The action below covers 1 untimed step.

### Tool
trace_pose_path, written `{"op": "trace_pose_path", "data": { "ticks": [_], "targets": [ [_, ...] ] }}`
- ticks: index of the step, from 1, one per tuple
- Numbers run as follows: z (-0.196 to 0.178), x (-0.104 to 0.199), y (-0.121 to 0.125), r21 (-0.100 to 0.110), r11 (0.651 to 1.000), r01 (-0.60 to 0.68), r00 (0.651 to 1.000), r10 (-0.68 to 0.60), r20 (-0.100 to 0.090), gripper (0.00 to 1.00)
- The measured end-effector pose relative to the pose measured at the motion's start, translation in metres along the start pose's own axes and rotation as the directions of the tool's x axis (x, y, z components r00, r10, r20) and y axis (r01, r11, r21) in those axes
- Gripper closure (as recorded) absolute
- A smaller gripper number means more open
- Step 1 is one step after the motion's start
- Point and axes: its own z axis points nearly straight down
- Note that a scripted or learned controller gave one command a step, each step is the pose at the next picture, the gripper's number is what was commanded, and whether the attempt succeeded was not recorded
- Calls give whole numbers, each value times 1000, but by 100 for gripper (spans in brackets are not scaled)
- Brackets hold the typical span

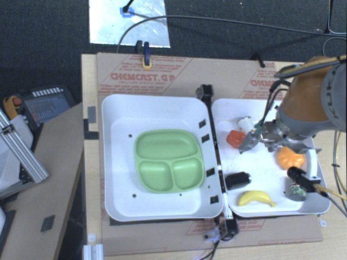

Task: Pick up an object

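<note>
My gripper hangs over the right bin, reaching in from the right, and its tip is right beside a red object in the bin's upper left part. A small white object lies just above the red one. An orange object rests to the gripper's right, under the wrist. A yellow banana lies along the bin's front edge, with a black object just above and left of it. Nothing is visibly held.
The left bin holds a green divided plate. A black divider runs between the bins. A small grey round thing sits at the right bin's front right corner.
</note>
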Motion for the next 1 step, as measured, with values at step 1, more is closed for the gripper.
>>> {"op": "trace_pose_path", "data": {
  "ticks": [1],
  "targets": [
    [52,8,6,1,1000,2,1000,-2,0,0]
  ]
}}
